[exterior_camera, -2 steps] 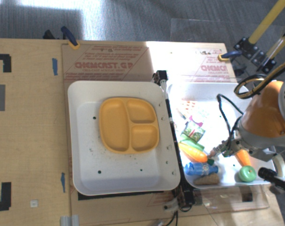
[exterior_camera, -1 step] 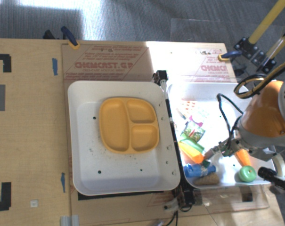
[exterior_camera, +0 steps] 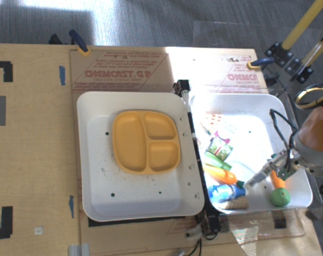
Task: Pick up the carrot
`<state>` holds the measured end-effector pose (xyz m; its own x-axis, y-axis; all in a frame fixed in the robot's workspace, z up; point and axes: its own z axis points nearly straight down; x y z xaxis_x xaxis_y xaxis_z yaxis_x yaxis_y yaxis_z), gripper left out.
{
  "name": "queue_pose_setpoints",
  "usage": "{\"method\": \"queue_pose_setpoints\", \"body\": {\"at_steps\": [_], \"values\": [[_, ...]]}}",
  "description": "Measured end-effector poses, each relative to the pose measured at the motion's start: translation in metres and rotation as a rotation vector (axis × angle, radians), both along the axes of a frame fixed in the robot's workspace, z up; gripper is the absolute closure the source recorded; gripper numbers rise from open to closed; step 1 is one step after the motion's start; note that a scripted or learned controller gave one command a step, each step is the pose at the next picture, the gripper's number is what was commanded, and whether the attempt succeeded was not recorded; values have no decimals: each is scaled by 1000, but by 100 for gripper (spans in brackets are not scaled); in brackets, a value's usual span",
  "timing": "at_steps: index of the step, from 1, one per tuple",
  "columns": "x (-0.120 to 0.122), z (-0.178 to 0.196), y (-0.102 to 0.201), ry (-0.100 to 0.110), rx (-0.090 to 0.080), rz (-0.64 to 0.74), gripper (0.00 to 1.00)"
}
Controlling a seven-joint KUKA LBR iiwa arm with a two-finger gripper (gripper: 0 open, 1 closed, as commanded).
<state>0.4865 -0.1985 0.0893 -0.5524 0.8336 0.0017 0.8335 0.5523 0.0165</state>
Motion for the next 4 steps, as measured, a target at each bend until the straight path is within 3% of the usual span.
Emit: {"method": "queue_pose_setpoints", "body": {"at_steps": [1,2,3,4], "values": [[3,12,-3,-12,-11,0,100],[17,17,45,12,-7,-475,100],[16,17,44,12,-9,-477,0],[20,0,-3,10,6,-386,0]]}}
